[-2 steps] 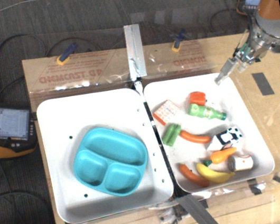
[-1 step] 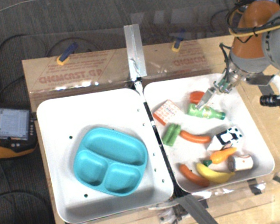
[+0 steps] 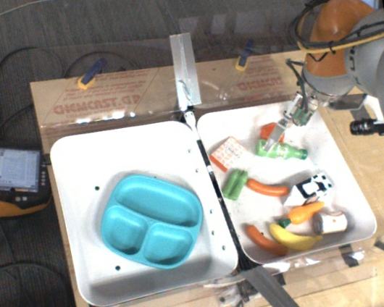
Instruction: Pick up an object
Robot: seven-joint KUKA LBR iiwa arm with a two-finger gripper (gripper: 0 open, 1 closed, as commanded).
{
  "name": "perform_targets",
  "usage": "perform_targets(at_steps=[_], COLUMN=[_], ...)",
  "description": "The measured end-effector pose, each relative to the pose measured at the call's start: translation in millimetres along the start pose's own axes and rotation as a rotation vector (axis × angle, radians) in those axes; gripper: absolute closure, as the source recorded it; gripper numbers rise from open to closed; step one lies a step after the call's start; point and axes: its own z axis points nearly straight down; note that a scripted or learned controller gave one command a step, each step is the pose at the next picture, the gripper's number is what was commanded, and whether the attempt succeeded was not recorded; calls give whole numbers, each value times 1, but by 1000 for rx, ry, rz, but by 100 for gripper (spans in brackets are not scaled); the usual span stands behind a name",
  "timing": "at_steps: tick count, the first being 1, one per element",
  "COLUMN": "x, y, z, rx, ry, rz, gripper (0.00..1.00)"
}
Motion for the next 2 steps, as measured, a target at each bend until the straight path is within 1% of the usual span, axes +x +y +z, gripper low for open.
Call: perform_targets(at_steps=[1, 2], x=[12, 13], y=[-42, -40], z=[17, 6], rx=[-15, -18], ry=[9, 11], rz=[110, 109], gripper=[0, 100])
